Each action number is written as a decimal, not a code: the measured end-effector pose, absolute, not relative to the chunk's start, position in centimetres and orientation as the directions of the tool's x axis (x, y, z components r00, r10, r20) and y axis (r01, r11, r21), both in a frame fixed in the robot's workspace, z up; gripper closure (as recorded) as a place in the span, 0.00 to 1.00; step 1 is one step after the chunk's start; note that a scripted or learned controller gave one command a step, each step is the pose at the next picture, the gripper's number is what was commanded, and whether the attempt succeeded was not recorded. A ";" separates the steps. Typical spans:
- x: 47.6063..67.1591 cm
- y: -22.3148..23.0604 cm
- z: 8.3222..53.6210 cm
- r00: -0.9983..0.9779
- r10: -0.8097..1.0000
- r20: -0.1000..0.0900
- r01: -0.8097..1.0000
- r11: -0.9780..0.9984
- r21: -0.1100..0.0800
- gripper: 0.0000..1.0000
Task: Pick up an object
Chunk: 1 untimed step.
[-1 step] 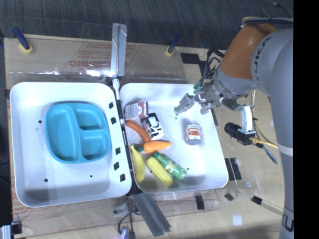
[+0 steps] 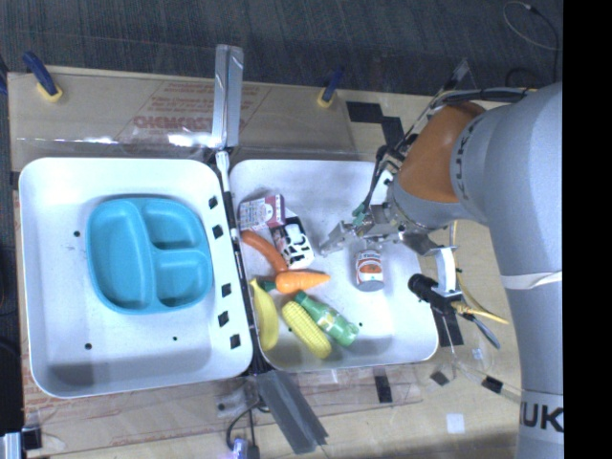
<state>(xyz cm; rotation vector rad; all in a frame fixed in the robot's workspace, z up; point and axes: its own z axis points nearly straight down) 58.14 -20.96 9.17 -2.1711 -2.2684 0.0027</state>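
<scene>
Camera view shows the gripper (image 2: pixel 356 229), its grip state impossible to tell, hovering in the right bin (image 2: pixel 406 347) above a small can (image 2: pixel 369 270), which could tip if nudged.

We see two white bins: the left bin (image 2: pixel 38 256) bears a light blue divided tray (image 2: pixel 150 253). In the right bin (image 2: pixel 316 175) lie an orange carrot (image 2: pixel 302 280), a yellow banana (image 2: pixel 265 316), a yellow corn cob (image 2: pixel 306 329), a green bottle (image 2: pixel 328 319) and an orange-labelled can (image 2: pixel 369 270). The arm (image 2: pixel 507 180) is grey, banded orange.
</scene>
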 end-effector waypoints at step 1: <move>58.2 -20.9 10.2 -0.048 0.999 0.000 0.999 0.048 -0.003 1.00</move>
